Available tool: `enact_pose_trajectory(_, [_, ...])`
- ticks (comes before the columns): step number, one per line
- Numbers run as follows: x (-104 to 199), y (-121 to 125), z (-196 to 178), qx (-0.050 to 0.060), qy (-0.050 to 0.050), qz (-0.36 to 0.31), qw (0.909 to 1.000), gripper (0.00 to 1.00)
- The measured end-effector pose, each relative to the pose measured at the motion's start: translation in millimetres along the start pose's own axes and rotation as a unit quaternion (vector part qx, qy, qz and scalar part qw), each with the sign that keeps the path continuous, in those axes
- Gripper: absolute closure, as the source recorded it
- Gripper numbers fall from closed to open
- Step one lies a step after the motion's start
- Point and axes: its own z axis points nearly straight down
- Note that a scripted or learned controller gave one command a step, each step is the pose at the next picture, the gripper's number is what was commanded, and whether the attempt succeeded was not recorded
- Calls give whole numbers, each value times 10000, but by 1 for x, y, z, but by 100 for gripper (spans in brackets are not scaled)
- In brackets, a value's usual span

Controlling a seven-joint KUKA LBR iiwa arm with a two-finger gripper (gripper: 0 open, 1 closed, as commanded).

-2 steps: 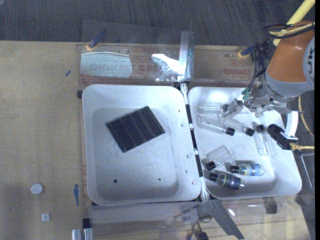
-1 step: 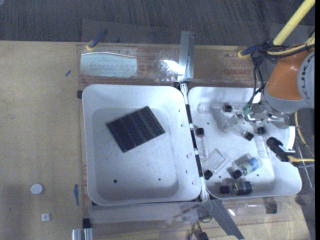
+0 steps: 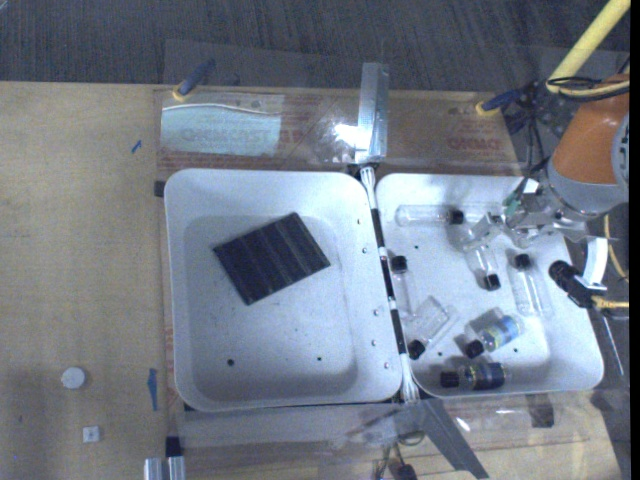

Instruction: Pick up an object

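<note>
Nearest the camera, at the lower edge of the right bin (image 3: 590, 368), lie two small dark-capped bottles (image 3: 478, 375) close together, with a clear cube-like piece (image 3: 432, 315) a little above and left of them. Clear vials (image 3: 425, 214) with black caps are scattered across the rest of that bin, while the left bin (image 3: 180, 268) carries a flat dark ribbed panel (image 3: 271, 257).

The arm comes in from the right, its orange band above the wrist, and the claw (image 3: 528, 213) sits low over the upper right part of the right bin, just beside a cluster of clear vials (image 3: 478, 236). The picking step looks to be in hand. To do it well, the claw should centre on one vial, away from its neighbours, and close across the narrow body, not the slippery length; clear glass rolls easily on the bin floor.

Whether the claw is spread or pressed together I cannot tell: metal and clear glass blur together there, and nothing can be seen pinched in it.
</note>
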Motion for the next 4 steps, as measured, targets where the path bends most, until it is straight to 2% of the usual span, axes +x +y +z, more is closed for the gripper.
enact_pose_trajectory(1, [30, -69, 3, -6, -107, -169, 9998, 0])
enact_pose_trajectory(2, [59, 15, -23, -3, -117, -213, 9997, 0])
enact_pose_trajectory(3, [15, -38, 3, -7, -100, 209, 9997, 0])
enact_pose_trajectory(4, [36, -74, 3, -10, -110, 181, 9998, 0])
